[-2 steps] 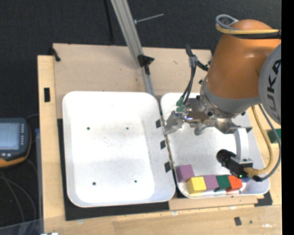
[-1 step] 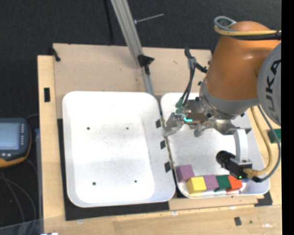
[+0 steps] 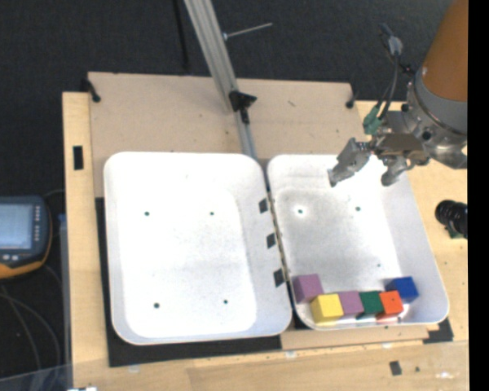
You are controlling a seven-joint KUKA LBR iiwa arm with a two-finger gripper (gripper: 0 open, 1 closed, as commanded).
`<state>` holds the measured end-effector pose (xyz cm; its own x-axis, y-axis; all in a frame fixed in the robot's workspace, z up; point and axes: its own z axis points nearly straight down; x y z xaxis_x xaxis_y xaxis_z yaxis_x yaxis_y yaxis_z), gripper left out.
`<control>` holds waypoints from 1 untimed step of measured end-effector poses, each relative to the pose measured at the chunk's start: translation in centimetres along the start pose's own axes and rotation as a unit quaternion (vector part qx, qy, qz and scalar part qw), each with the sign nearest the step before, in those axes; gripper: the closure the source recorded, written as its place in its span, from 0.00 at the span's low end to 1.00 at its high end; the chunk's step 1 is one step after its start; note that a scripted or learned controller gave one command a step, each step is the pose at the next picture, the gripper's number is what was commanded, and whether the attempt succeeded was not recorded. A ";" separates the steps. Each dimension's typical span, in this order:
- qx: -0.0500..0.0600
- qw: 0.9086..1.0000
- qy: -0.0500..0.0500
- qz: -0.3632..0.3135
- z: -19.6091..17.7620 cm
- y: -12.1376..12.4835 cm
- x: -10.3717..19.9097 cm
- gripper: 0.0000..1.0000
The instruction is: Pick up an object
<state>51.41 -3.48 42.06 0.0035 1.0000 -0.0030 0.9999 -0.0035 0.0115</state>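
A pale wooden surface [image 3: 171,116] sits over dark carpeted floor [image 3: 81,23]. A slanted aluminium rail [image 3: 216,47] crosses its far edge. At the left, a grey handheld pendant with a screen [image 3: 12,230] rests beside cables [image 3: 16,316].

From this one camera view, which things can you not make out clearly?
- The claw: its two fingers show, spread apart, nothing between them; the pads are too small to judge.
- The green block: partly covered by the orange block.
- Something white and red at the right bin rim, below the blocks: too small to identify.
- The arm's upper part: cut off by the frame's top edge.
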 end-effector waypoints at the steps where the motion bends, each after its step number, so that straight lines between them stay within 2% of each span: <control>1: -0.001 1.000 0.002 -0.004 -13.2 -2.9 2.1 0.00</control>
<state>48.39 -1.29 55.22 -0.0041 1.0000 0.0000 0.9999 0.0041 0.0132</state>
